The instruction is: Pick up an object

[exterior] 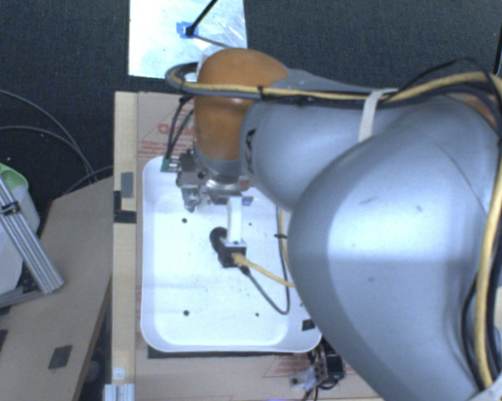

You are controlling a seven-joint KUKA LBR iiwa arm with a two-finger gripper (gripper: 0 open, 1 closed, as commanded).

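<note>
My gripper [191, 199] hangs low over the far left part of the left white bin [167, 316], under the orange band of the wrist. The bin floor near it bears nothing but a few tiny dark specks. I can make out no object at the gripper. The grey arm [383, 218] reaches in from the right, covers the right side of this bin and hides the other bin.
The bin rests on a cardboard sheet [126, 256]. An aluminium frame [21, 239] and a green thing [11, 181] stand at the left. A pale sheet [171, 34] lies on the dark surface at the back. Loose cables [318, 377] sit at the bin's near edge.
</note>
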